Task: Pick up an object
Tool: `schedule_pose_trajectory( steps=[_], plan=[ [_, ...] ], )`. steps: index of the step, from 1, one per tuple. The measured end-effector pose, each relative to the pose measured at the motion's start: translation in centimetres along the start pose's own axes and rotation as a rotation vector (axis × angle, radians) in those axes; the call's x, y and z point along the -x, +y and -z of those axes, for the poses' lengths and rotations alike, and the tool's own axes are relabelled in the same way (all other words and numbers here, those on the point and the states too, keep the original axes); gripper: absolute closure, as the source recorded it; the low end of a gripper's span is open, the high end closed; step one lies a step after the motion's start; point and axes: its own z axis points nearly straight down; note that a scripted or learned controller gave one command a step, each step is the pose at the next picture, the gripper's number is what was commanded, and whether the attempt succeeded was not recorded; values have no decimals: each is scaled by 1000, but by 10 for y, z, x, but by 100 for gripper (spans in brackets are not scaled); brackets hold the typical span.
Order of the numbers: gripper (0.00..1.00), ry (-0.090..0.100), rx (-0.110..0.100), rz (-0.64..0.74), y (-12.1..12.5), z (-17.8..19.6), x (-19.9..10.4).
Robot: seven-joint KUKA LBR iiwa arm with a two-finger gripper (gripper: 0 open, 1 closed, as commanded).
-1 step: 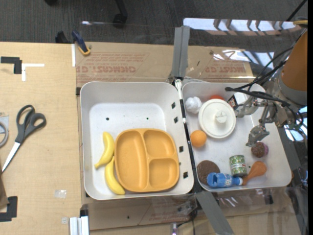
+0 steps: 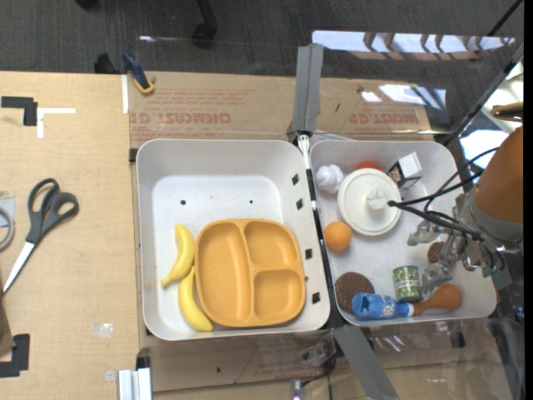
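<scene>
Two white bins on a wooden bench; gripper at lower right, over the right bin, by a green can, can't tell if it's open

Single fixed overhead camera, slanted down over both bins.

Partly hidden and cut-off things in and around the two bins.
The arm runs off the picture's right edge. A second banana lies partly under the yellow tray. The scissors' blade tips leave the left edge.
</scene>
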Motion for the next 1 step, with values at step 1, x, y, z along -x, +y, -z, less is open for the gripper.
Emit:
schedule_pose_trajectory(
  steps=[1],
  plan=[
    [0, 14, 5, -201, 17, -24, 76]
  ],
)
